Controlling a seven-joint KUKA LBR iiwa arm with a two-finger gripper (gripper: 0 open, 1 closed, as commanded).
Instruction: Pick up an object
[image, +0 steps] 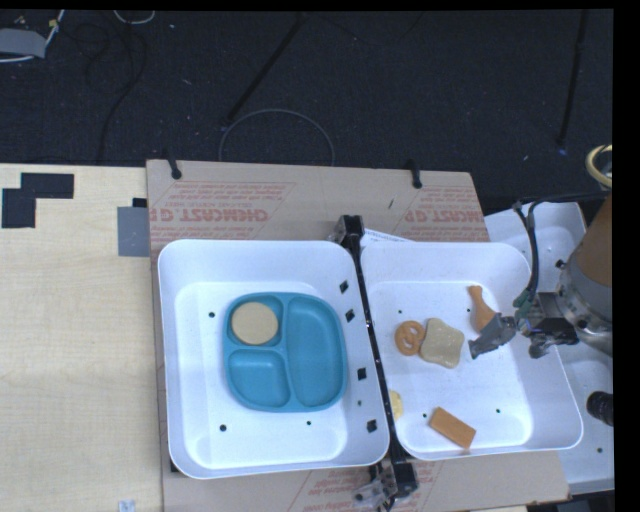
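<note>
Claw (492, 338) sits low over the right bin (540, 425), reaching in from that bin's right side. Dark tip points left. Whether it is wide or narrow: cannot tell, the tip is too small and dark to read. Nothing visible caught in it.

Things near the claw, all lying loose on the bin floor:
- pale bread-like chunk (442, 342), just beside the tip, on its left. Touching or a sliver apart, cannot say.
- brown pretzel ring (408, 337), past the chunk, further left, against the chunk's edge.
- small orange-brown curved piece (481, 303), just above the tip, close but apart.
- orange block (452, 427), below and a little left, well apart.
- a small yellowish bit (396, 404) at the bin's left wall, below-left, far side from the claw.

Left bin (185, 440), well off to the claw's left across the divider, holds a blue sectioned tray (300, 350) with a tan round disc (253, 322) in its upper left compartment.

Progress, as I judge it: the approach is made and the claw is down among the objects, but the pick is not done. Every object rests on the floor, none lifted. The pale chunk looks the likely target, being nearest. Left to do: close on a piece, raise it clear of the bin.
</note>
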